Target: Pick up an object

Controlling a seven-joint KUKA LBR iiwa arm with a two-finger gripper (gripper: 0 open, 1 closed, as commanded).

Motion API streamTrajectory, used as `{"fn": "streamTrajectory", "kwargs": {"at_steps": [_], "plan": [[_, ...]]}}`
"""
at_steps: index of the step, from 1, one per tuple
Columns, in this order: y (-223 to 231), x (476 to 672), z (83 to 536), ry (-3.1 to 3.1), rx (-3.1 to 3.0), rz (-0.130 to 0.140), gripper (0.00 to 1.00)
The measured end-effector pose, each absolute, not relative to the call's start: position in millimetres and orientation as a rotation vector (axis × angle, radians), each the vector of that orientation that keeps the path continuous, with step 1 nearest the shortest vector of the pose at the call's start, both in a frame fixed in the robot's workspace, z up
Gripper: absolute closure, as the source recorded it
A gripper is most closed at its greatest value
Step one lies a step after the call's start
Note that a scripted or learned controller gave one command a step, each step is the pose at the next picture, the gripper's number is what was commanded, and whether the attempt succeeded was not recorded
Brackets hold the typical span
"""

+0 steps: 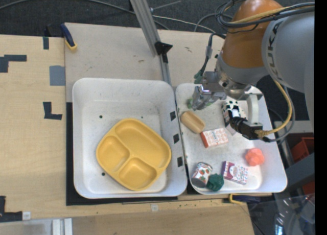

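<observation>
My gripper (200, 99) hangs low over the far left part of the right bin (273, 178), under the grey arm with its orange band. Just in front of it lies a tan bread-shaped piece (192, 121). A red and white box (214, 138) rests in the middle of that bin. An orange lump (254, 157) lies at the right. Along the near edge sit a purple and white carton (235, 172), a small red and white item (202, 173) and a dark green piece (215, 182).
The left bin (87, 126) holds a yellow divided plate (133, 153). A metal pole (145, 17) slants up from between the bins at the back. Cables trail near the arm's wrist on the right.
</observation>
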State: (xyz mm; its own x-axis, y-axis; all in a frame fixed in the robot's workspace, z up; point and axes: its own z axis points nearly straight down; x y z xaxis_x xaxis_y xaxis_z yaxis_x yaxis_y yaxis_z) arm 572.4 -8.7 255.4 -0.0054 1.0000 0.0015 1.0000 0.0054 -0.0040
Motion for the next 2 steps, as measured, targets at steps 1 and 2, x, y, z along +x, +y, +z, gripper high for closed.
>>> {"fn": "streamTrajectory", "kwargs": {"at_steps": [1, 2], "plan": [[38, 548.4, 238, -2.225, -2.212, 0.004, 1.0], [85, 512.0, 240, -2.226, -2.211, 0.004, 1.0]]}}
